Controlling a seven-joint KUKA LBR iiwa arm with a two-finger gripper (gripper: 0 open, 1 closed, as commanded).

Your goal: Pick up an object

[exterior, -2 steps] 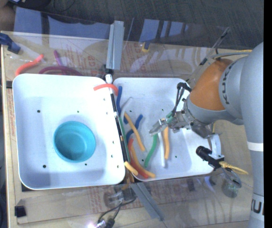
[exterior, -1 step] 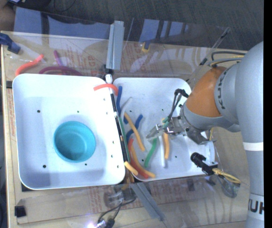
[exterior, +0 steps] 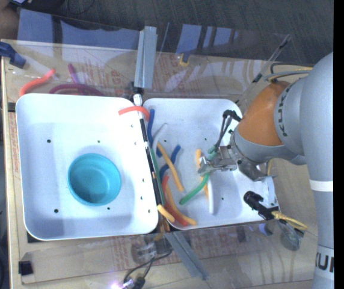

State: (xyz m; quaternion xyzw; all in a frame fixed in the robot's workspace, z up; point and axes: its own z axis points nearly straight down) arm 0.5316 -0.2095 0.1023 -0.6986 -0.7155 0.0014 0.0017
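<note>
One gripper point(exterior: 211, 161) works the right bin point(exterior: 187, 108), set low over a loose heap of thin sticks; you cannot tell from this slanted view whether it has closed on anything. Just at its 7 o'clock lies a green stick point(exterior: 194, 191), one end running up under the tool head, the likeliest target. At 9 o'clock, near but apart, an orange stick point(exterior: 168, 159) slants across the floor, with a blue stick point(exterior: 175, 151) beside it. Further toward 8 o'clock, more orange and red pieces point(exterior: 175, 212) crowd against the bin's lower left wall.

Judge these sticks light, slender and probably somewhat flexible, with smooth skins that could slip or roll out of a pinch. Take one across its width near mid-length, where it lies free of neighbours; ends tucked under others may drag the heap.

Arm pose: the grey arm point(exterior: 316, 125) enters from 3 o'clock, its orange band point(exterior: 265, 116) above the wrist, the wrist bent down into the bin. Well away at 9 o'clock, the left bin point(exterior: 39, 110) holds a teal bowl point(exterior: 94, 179).
</note>
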